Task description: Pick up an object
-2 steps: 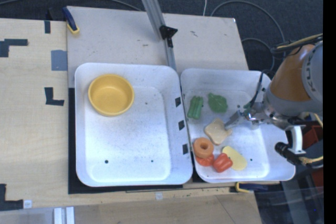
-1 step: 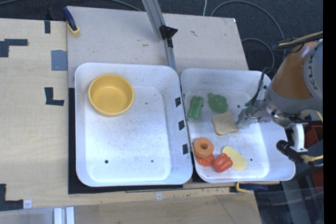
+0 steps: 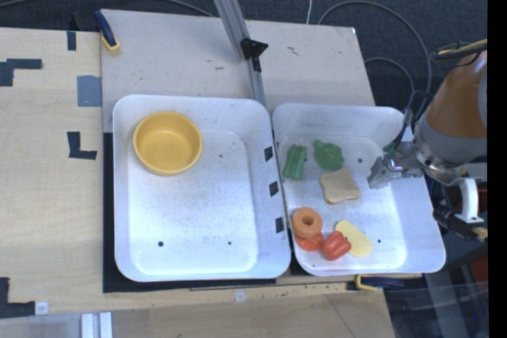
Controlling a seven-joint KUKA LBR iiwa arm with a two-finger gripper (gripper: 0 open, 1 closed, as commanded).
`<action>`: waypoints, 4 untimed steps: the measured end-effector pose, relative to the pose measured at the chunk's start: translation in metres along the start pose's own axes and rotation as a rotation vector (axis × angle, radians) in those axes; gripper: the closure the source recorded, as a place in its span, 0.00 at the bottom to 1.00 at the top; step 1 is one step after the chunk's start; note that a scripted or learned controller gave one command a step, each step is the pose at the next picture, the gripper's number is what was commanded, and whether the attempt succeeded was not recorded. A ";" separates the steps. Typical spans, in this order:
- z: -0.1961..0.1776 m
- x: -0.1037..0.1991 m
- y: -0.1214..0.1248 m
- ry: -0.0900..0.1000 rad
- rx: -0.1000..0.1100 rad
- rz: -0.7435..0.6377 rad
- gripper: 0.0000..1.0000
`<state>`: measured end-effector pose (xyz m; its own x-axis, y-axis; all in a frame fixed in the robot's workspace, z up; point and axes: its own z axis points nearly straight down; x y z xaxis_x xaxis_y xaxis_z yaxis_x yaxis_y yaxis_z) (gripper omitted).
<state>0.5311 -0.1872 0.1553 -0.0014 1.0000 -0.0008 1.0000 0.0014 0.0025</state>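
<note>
Nearest, the right bin (image 3: 412,249) held a red pepper (image 3: 335,246), donut (image 3: 306,221) and bread (image 3: 340,187). Left bin (image 3: 198,249) held a yellow bowl (image 3: 166,142), with broad open floor. Whether the gripper (image 3: 380,170) was parted or closed couldn't be made out.

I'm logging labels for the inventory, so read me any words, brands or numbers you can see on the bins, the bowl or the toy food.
None: no readable text stands on the yellow bowl, the left bin, the right bin, the toy bread slice or the toy donut.

no readable txt, labels, brands or nos. anywhere: nothing legible on the bench (image 3: 182,51), on either white bin (image 3: 127,194), or on the arm (image 3: 459,107).
</note>
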 end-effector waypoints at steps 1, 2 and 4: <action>-0.043 -0.004 0.000 -0.001 -0.001 0.000 1.00; -0.096 -0.004 0.001 -0.001 -0.002 -0.001 1.00; -0.096 0.112 0.029 0.003 0.003 -0.006 1.00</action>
<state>0.5599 -0.0750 0.2518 -0.0078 1.0000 0.0018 1.0000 0.0078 -0.0010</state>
